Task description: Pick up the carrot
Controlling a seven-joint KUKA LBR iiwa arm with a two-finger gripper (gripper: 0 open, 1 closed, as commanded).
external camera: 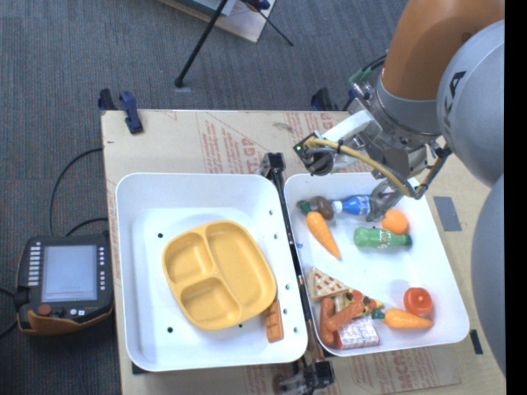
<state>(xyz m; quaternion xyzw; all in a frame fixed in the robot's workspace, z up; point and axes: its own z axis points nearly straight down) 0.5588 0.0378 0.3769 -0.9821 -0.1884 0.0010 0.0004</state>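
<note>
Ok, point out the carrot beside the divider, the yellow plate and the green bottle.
carrot [323,234]: camera view, middle of its orange body.
yellow plate [265,263]: camera view, its right rim.
green bottle [377,238]: camera view, middle of its body.

I count two bins [132,220], one tray [218,274], two carrots [323,233], two bottles [381,238], one waffle [328,285], one orange [396,221].

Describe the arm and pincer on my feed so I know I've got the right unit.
The arm is thick and rounded, light grey, with a broad orange band above the wrist and a dark letter mark on the grey shell. A yellowish cable loops across the wrist hardware, where a small green light glows. The pincer is dark grey metal.
</note>
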